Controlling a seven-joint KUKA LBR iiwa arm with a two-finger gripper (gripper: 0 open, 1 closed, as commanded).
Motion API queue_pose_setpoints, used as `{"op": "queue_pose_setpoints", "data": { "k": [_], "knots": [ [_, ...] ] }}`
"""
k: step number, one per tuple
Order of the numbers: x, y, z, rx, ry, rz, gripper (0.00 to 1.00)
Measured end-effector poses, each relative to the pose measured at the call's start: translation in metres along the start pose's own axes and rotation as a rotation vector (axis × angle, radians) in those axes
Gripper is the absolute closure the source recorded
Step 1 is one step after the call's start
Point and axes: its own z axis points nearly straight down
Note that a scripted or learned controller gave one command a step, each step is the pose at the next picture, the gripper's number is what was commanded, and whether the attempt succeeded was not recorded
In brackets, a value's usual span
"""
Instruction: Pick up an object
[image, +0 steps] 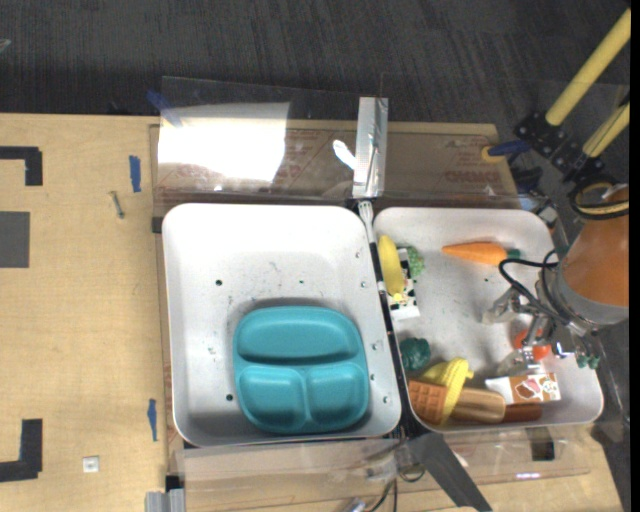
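Observation:
My gripper (520, 322) hangs low over the right side of the right bin (455, 222), below the arm's orange band (605, 265). An orange carrot (478, 252) lies just up and to its left. Directly below it sits a small red-and-white carton (537, 386). A tan bread roll (478, 403), a waffle cone (428, 398) and a yellow piece (452, 376) lie along the front wall. A yellow banana (389, 268), a green leafy toy (413, 262) and a dark green piece (414, 352) sit by the left wall. Nothing is visibly held in the gripper.
The left bin (200, 250) holds a teal divided tray (299, 367) at its front. A metal divider strip (370, 150) and clear plastic sheet stand behind the bins. Yellow poles (590, 70) and black cabling crowd the far right.

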Motion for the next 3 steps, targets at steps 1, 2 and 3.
{"op": "queue_pose_setpoints", "data": {
  "k": [1,2,3],
  "knots": [
    [0.0087,0.0031,-0.0047,0.005,-0.018,0.041,0.00],
    [0.0096,0.0010,-0.0036,0.003,-0.016,0.107,0.00],
    [0.0104,0.0047,-0.0033,0.002,-0.013,0.148,0.00]
  ]
}}
